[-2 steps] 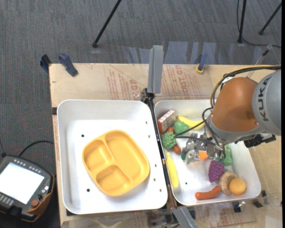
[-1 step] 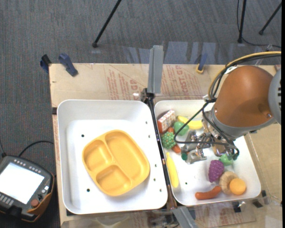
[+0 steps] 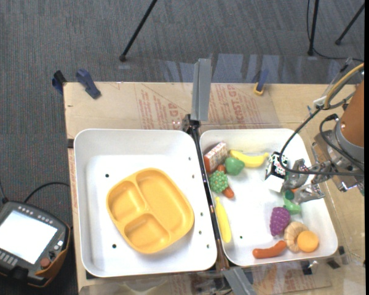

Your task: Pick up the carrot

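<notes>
The carrot [image 3: 227, 191], a short orange stub under a bushy green top [image 3: 219, 180], lies at the left side of the right bin [image 3: 258, 260], by the divider. My gripper [image 3: 300, 183] is low over the right side of that bin, well to the right of the carrot and apart from it. It hangs beside a black-and-white box [image 3: 275, 167] and just above a small green toy [image 3: 291, 206]. Nothing of the carrot is near the gripper.
The right bin also holds a banana [image 3: 250, 159], a green pear [image 3: 234, 165], a red carton [image 3: 214, 155], a yellow corn cob [image 3: 223, 219], purple grapes [image 3: 279, 220], an orange-red sausage [image 3: 269, 250] and an orange fruit [image 3: 307, 241]. A yellow divided plate [image 3: 149, 209] lies in the left bin [image 3: 92, 146].
</notes>
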You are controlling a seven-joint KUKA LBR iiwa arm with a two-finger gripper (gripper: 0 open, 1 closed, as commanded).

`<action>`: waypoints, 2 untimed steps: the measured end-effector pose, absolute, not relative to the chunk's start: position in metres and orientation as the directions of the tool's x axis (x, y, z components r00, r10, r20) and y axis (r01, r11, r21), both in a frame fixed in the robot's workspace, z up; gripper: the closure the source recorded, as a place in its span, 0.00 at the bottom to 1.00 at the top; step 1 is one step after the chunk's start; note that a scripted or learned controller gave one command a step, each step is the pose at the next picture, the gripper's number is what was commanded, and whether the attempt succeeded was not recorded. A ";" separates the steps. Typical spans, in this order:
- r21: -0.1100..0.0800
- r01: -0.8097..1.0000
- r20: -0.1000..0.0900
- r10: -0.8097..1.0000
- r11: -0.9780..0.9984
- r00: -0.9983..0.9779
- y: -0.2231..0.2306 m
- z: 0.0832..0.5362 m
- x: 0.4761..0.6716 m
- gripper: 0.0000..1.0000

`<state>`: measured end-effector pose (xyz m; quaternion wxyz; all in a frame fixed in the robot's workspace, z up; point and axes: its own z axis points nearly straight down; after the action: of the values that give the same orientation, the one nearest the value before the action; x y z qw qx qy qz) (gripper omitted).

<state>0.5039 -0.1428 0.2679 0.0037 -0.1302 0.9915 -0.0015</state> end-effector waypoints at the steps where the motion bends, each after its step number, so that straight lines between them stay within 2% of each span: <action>1: 0.000 -0.573 -0.004 -0.573 0.819 -0.819 -0.157 0.287 0.516 1.00; 2: 0.009 -0.631 0.002 -0.631 0.776 -0.776 -0.173 0.208 0.484 1.00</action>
<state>0.4841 -0.1725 0.2082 -0.0024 -0.3350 0.9422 0.0040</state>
